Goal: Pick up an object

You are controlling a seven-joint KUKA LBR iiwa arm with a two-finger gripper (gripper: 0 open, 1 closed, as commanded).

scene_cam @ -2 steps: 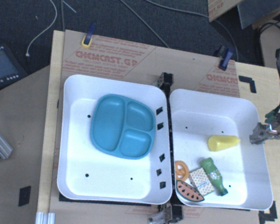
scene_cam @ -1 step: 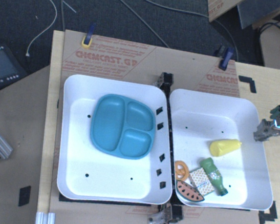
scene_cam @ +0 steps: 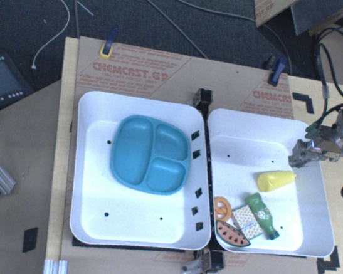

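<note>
1. Left bin (scene_cam: pixel 87 153), centre-left of frame: blue plate (scene_cam: pixel 151 154) with three compartments, lying flat. Looks like stiff plastic; low rim, probably hard to pinch.
2. Cardboard (scene_cam: pixel 137 65) under the bins, top of frame: red print, reads roughly "CHEMCAST GP"; partly blurred.
3. Right bin (scene_cam: pixel 313 210), lower-left corner: pretzel (scene_cam: pixel 222 207), watermelon slice (scene_cam: pixel 234 234), cracker (scene_cam: pixel 246 220), green bottle (scene_cam: pixel 263 217), clustered and touching.
4. Yellow block (scene_cam: pixel 275 179), centre-right of frame, lies alone. Likely light and rigid; best target, take it across the short sides.
5. Gripper (scene_cam: pixel 300 155), right edge, just above-right of the block, holds nothing visible. Open or closed: can't tell.
</note>
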